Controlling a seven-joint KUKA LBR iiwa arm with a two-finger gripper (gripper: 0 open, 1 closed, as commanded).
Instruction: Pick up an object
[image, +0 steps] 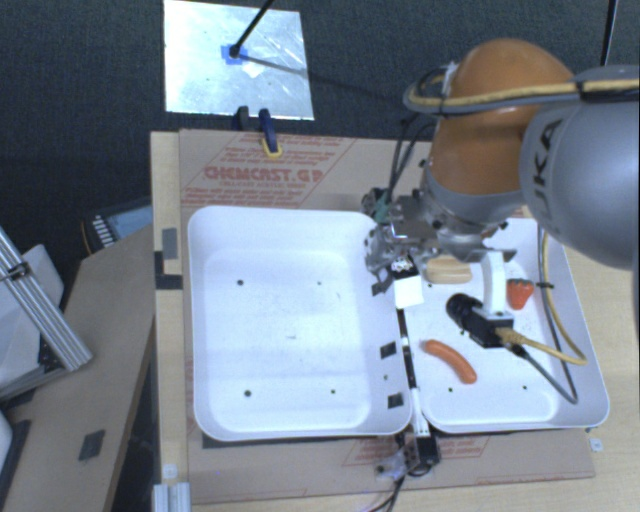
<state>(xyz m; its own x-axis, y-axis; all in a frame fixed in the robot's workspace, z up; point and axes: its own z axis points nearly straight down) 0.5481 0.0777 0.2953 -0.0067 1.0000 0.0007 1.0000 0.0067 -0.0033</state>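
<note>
Sausage (449, 361) lies in the right bin (560, 405), near its front. My gripper (398, 262) hangs well behind it, over the bins' shared edge; I cannot tell how its jaws stand. A beige block (447, 270) lies just beside it.

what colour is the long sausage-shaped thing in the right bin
Orange-red sausage-shaped thing, clearest in the camera view.

1 fixed camera looks down at a slant on 2 white bins (290, 330).

Red print "CHEMCAST GP" on the cardboard sheet (265, 172) at far edge of bench; arm (585, 160) shows letters "KA"
</note>
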